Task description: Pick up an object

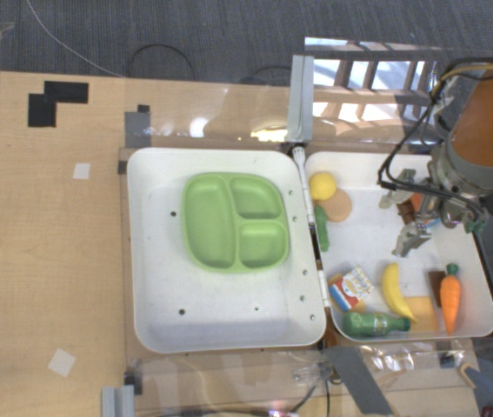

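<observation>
bench matt light wood; both bins smooth white plastic; green plate satin plastic; bottle glossy green; floor rough dark carpet

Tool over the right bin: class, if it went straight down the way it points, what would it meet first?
Probably the bare floor of the right bin, just beside the banana. The tool looks clear of the toys, though depth is uncertain.

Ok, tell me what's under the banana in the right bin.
The banana lies on the bin floor, its lower end overlapping a yellow block. Whatever is beneath it is covered.
</observation>
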`<state>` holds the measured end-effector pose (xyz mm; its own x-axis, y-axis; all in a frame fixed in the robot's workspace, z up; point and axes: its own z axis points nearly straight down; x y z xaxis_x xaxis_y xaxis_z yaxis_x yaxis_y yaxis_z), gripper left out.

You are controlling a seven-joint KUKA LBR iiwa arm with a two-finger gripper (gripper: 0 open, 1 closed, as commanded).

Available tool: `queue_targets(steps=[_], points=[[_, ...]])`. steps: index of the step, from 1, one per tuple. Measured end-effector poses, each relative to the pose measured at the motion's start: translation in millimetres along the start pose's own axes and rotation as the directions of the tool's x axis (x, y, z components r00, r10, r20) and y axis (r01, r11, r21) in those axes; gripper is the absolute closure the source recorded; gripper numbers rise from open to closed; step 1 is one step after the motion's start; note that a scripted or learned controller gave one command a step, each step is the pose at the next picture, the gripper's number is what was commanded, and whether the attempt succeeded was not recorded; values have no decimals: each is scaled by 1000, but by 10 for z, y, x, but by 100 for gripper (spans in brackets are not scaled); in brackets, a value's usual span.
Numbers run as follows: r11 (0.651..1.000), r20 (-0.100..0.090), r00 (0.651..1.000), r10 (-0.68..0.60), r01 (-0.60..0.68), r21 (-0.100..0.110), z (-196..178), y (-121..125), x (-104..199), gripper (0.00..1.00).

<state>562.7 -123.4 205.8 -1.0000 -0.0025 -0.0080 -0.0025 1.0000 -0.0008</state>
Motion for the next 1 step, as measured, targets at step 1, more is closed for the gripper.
queue_targets(steps=[1], points=[[999,11,999,-45,45,2,1076,161,609,0]])
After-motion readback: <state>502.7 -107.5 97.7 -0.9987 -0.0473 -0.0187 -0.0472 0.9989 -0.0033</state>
